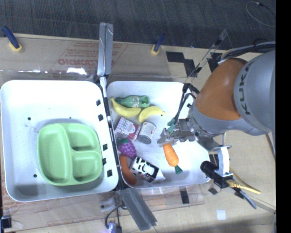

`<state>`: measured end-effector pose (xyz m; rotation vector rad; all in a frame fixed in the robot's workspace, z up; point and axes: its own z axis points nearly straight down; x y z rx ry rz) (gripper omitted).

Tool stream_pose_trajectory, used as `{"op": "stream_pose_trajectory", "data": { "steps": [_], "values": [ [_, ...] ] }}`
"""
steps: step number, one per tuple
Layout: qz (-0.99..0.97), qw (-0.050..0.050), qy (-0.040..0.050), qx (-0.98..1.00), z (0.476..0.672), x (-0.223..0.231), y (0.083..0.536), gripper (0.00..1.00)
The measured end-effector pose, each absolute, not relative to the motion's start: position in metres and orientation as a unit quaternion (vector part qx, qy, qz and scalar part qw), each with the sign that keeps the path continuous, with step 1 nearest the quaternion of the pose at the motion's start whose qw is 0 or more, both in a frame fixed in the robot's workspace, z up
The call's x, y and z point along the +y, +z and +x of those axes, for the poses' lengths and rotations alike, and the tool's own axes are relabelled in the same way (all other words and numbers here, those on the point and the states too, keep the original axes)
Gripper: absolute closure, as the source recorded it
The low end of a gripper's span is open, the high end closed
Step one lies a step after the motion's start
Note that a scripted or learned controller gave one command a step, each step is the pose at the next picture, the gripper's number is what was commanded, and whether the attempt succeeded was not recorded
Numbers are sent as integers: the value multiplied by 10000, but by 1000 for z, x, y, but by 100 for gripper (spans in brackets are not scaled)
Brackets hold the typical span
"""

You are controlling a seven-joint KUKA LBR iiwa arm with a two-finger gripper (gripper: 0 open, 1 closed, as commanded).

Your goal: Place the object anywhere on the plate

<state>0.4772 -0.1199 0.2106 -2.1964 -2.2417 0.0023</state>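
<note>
A light green divided plate (70, 153) lies in the left white bin (14, 130). In the right bin (194, 178) an orange toy carrot (170, 155) lies at a slant, its green end pointing to the front right. My gripper (169, 137) hangs directly over the carrot's upper end, touching it or very close to it. From this angle the wrist hides how the gripper stands around the carrot. The grey arm with its orange band (223, 96) reaches in from the right.
The right bin's left half also holds two yellow bananas (127, 111), a green bottle-shaped toy (134, 101), a small can (146, 131), a red and white packet (125, 126), purple grapes (127, 148) and a black and white box (145, 168). A metal divider (105, 57) separates the bins.
</note>
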Motion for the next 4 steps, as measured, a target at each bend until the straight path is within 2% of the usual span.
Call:
{"op": "stream_pose_trajectory", "data": {
  "steps": [1, 2, 3, 4],
  "values": [
    [-6467, 13, 13, -7628, 520, -80, 190, 100],
    [-6251, 20, 16, -7805, 526, -4, 190, 100],
    [-5864, 27, 22, -8100, 512, 50, 190, 100],
    [-5866, 27, 22, -8099, 512, 50, 190, 0]
  ]
}}
